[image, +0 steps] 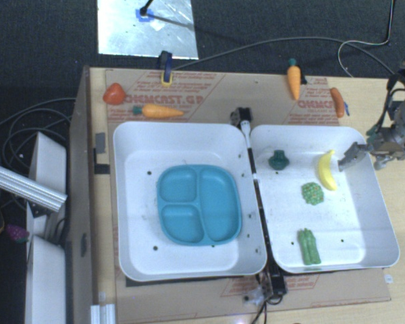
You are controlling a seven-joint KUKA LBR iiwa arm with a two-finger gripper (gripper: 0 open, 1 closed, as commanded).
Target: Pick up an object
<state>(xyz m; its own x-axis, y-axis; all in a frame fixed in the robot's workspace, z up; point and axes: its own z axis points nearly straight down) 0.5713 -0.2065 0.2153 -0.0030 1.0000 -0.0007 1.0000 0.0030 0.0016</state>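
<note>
The right bin (374, 214) holds a yellow banana (327, 171), a round light green knobbly piece (312, 194), a small dark green piece (278, 159) and a long green vegetable (310, 246). My gripper (366, 158) hangs over the bin's right rim, just right of the banana and apart from it. It is open, with nothing between its fingers. One dark finger (352, 156) points down and left toward the banana.
The left bin (142, 147) holds a blue divided plate (199, 204). Behind the bins, on the bench, lie a red piece (114, 94) and three orange carrots (160, 111) (293, 81) (337, 101). A clamp (243, 119) sits where the bins meet.
</note>
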